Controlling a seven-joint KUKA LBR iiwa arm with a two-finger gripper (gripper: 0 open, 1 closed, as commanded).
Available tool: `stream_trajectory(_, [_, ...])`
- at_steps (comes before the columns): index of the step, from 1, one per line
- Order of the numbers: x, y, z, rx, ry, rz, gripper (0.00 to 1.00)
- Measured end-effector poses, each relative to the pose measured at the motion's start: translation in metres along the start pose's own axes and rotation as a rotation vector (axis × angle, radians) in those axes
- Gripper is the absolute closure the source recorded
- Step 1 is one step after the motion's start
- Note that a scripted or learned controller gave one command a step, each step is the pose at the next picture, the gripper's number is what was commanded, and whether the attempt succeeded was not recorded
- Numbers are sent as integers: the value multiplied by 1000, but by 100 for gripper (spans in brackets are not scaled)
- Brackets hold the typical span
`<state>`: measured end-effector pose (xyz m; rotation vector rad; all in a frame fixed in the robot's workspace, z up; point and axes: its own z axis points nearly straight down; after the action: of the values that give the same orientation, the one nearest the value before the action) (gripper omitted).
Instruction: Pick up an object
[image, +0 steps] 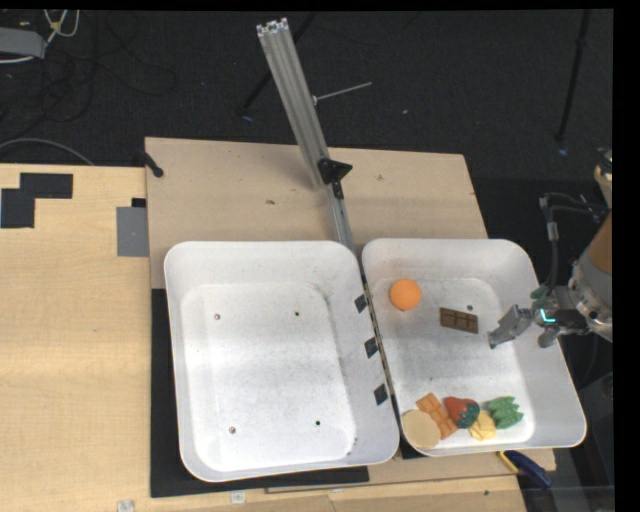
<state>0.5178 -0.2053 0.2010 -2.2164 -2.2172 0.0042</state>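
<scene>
The right bin (500, 255) holds an orange ball (405, 295) near its left wall and a brown flat block (459, 320) in its middle. Along its front wall lie a tan disc (421, 430), an orange piece (432, 409), a red piece (461, 410), a yellow piece (483, 428) and a green toy (504, 411). My gripper (526, 330) hangs over the bin's right side, just right of the brown block and apart from it. It is open, with nothing between its fingers.
The left bin (262, 360) sits beside the right one, joined by black clips (371, 347) along the shared wall. A slanted aluminium bar (300, 110) rises behind the bins. The wooden bench extends to the left.
</scene>
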Motion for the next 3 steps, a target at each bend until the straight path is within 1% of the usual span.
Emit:
stream_trajectory(1, [0,1,-2,-4,-1,1,0])
stream_trajectory(2, [-5,-1,43,1,0,1,0])
stream_trajectory(3, [2,5,91,1,1,0,0])
